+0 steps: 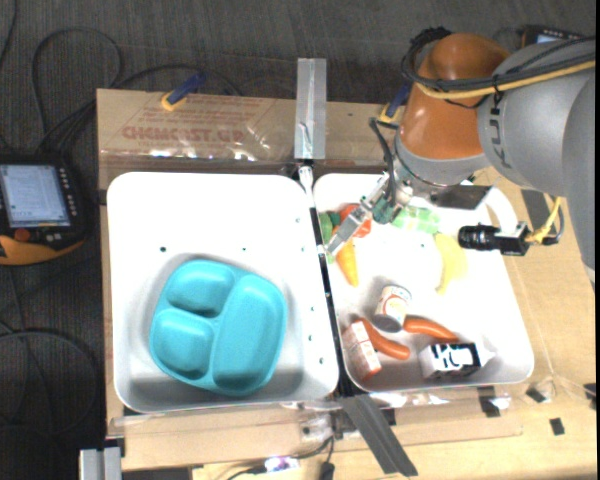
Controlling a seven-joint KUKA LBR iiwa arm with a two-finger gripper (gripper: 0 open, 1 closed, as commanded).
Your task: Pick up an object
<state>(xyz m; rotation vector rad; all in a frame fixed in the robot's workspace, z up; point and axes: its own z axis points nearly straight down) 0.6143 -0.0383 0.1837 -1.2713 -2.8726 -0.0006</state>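
The grey arm [540, 108] with its orange band [450, 93] reaches in over the right bin [510, 298]. Its pincer [365, 216] hangs low over the far left corner of that bin, close to the divider where the two bins meet. Whether it is open or closed cannot be told; small red and green items crowd beneath and around its tip, and none can be confirmed as gripped.

Relative to the pincer: a small orange carrot-shaped toy [347, 260] lies just below it toward the near side, beside the bin's left wall. A yellow banana-shaped toy [450, 260] lies to its right, near the middle of the bin. Farther toward the near edge sit a small round can [391, 304], an orange-red sausage-shaped toy [432, 327] and a second one [385, 344], a small red-and-white packet [360, 351], and a black-and-white carton [450, 358] in the near right corner.

Across the divider, the left bin [150, 208] holds a teal divided plate [217, 325], well apart from the pincer.

Both bins rest on a tabletop [180, 128] lined with brown cardboard. A handheld control pendant [30, 208] lies on the dark carpeted floor [130, 18] beyond the left bin, among black cables.
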